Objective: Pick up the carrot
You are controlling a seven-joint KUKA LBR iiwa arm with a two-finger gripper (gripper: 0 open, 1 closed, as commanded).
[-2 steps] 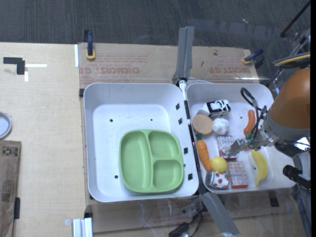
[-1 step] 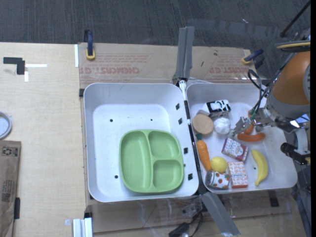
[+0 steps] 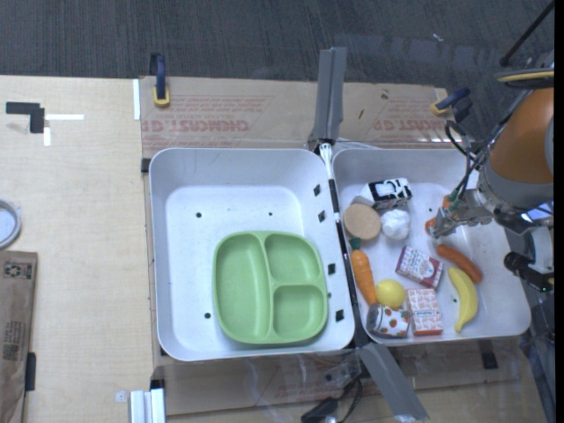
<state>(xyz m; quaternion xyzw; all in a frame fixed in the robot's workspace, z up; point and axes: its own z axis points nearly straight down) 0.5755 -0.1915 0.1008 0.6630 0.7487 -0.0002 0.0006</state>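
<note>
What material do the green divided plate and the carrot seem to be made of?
The green divided plate looks like moulded plastic with a matte, even colour and soft rounded rims. The carrot seems a plastic toy: uniform orange, smooth, slightly glossy; real food cannot be excluded.

The carrot (image 3: 362, 276) lies tight against the right bin's left wall (image 3: 337, 236), so that side is blocked. A lemon (image 3: 389, 293) crowds its lower right and a round brown piece (image 3: 361, 222) sits near its top, perhaps touching. To its upper right, bare bin floor (image 3: 385, 258) leaves room from above.
</note>
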